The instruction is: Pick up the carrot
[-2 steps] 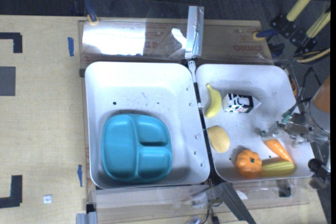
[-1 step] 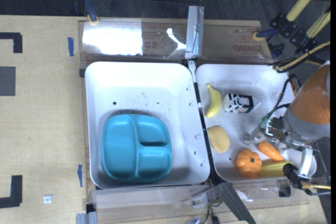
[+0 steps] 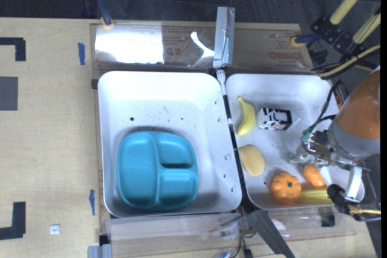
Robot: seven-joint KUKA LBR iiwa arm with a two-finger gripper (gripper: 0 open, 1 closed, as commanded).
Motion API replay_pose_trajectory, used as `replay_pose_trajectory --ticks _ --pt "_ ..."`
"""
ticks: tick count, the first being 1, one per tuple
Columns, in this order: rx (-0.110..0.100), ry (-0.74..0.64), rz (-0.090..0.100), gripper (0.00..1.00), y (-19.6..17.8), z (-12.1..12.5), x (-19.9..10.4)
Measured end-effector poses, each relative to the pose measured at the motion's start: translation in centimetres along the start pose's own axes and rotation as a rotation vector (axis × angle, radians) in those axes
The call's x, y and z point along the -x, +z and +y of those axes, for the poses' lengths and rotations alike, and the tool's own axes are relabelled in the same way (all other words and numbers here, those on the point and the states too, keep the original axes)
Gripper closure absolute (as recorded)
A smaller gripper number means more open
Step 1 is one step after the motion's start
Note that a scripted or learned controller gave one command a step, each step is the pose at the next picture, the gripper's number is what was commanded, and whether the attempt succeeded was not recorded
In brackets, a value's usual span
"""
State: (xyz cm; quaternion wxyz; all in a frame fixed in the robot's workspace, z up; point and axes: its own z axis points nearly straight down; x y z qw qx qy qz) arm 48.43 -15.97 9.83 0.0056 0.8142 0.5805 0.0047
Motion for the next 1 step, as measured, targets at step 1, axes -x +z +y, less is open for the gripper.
replay_pose_trajectory --ticks 1 --pt "-0.01 -0.079 0.001 1.0 -11.25 -0.34 -3.53"
